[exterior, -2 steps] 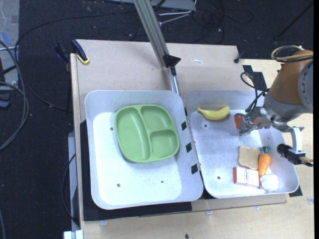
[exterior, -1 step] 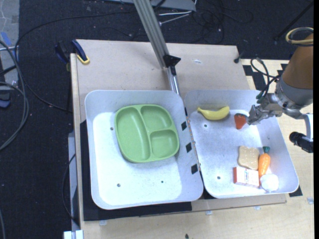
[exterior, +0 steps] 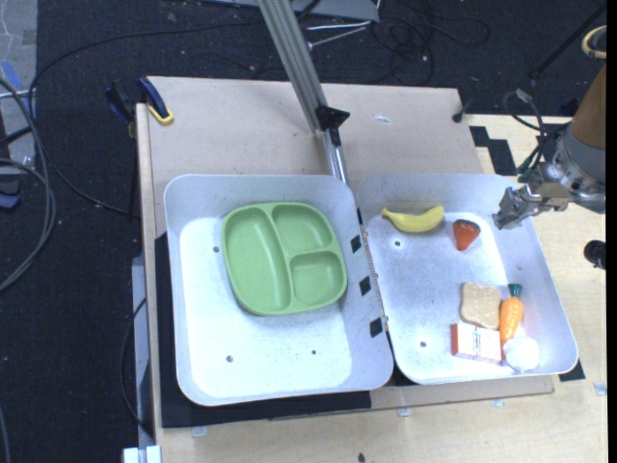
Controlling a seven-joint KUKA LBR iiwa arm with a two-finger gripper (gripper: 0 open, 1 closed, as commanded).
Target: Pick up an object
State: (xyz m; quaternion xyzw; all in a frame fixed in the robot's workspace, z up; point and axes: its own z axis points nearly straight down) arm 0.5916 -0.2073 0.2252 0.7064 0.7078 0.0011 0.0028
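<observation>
While the grey arm (exterior: 588, 152) reaches in from the right, its claw (exterior: 509, 210) hangs over the upper right rim of the right bin (exterior: 424, 268), with nothing visible between its tips; whether they are apart or together I cannot tell, as they are too small and blurred.

Inside that bin lie the things to pick from. A yellow banana (exterior: 414, 219) rests near the upper left corner, and a small red strawberry (exterior: 466, 233) sits just beside it to the right, close below and left of the claw. Toward the lower right corner, a slice of bread (exterior: 480, 305) lies touching an orange carrot (exterior: 510, 315). Below them a pink-and-white packet (exterior: 475, 342) lies flat, with a white egg-like ball (exterior: 523, 354) next to it at the corner.

In the left bin (exterior: 202, 355) sits a green divided plate (exterior: 285, 258), tilted slightly, in the upper half. Both bins stand side by side on the pale wooden desk (exterior: 251, 123), their inner edges touching.
</observation>
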